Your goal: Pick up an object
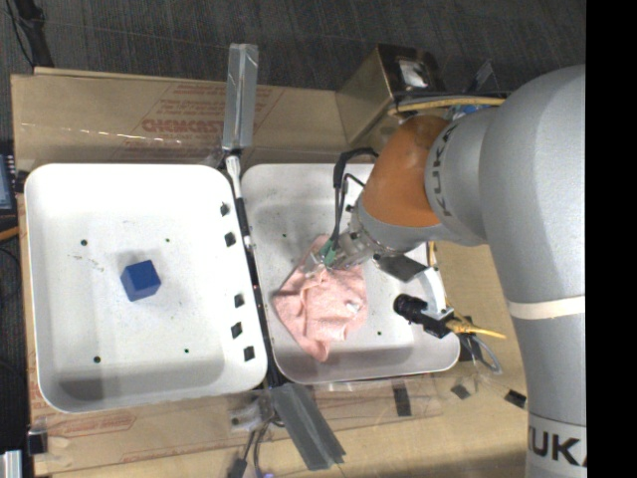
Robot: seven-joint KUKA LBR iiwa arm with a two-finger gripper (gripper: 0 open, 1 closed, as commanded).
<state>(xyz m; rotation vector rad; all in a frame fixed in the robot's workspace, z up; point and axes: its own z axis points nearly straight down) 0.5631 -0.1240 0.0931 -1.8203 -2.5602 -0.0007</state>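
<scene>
A crumpled pink cloth (320, 309) lies in the right bin (289, 197), toward its front. My gripper (333, 254) reaches down at the cloth's upper edge, under the orange wrist band, and seems to touch the fabric there. A small greenish item shows at the gripper tip, too small to identify. A blue cube (141, 279) sits alone in the left bin (60, 207), well apart from the arm.
The grey arm covers the right bin's right side. A black fitting with a yellow tip (438, 322) sticks out over the bin's front right corner. A metal divider (239, 98) runs between the bins. Cardboard lies under and behind both.
</scene>
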